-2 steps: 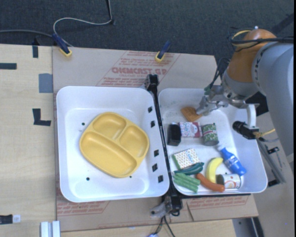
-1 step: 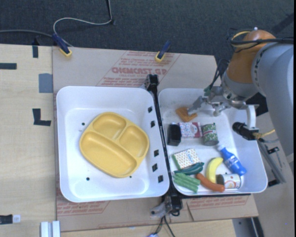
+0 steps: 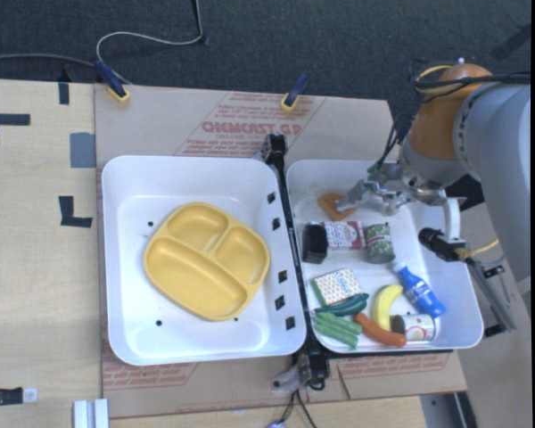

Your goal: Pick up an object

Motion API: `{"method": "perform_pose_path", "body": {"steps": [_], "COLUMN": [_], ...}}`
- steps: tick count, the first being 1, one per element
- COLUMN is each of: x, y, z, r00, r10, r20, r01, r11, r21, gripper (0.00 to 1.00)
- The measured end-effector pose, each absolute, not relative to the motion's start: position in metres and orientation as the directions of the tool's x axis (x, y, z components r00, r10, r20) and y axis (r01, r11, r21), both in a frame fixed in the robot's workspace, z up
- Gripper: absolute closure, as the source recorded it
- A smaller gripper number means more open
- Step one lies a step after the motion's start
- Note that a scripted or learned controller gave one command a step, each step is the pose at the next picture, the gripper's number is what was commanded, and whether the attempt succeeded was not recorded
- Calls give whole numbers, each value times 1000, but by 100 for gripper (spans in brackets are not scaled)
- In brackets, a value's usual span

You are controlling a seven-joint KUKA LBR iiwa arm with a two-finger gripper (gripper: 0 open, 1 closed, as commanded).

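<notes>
Orange-brown utensil (image 3: 335,205) lies just left of the gripper (image 3: 381,194), long axis toward it; jaws' state cannot be told.

Dark grey carpet (image 3: 294,25) beyond a pale wooden surface (image 3: 36,194); brown printed cardboard sheet (image 3: 241,127) clamped down by two blue-and-yellow clips (image 3: 113,81); black cable (image 3: 160,38) trailing across.

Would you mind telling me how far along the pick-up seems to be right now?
Nothing looks picked up yet. The gripper is low in the right bin, beside the brown piece at its far end. The bottle, banana and other items lie on the floor. Grasping and lifting remain.
</notes>
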State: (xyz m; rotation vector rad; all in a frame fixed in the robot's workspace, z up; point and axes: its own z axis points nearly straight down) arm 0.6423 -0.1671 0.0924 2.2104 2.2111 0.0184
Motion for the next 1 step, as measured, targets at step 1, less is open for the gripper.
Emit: {"method": "perform_pose_path", "body": {"steps": [1], "x": [642], "y": [-166], "z": [102], "r00": [-2], "r10": [1000], "r20": [2], "r01": [1000], "r11": [2], "r21": [14], "gripper": [100]}}
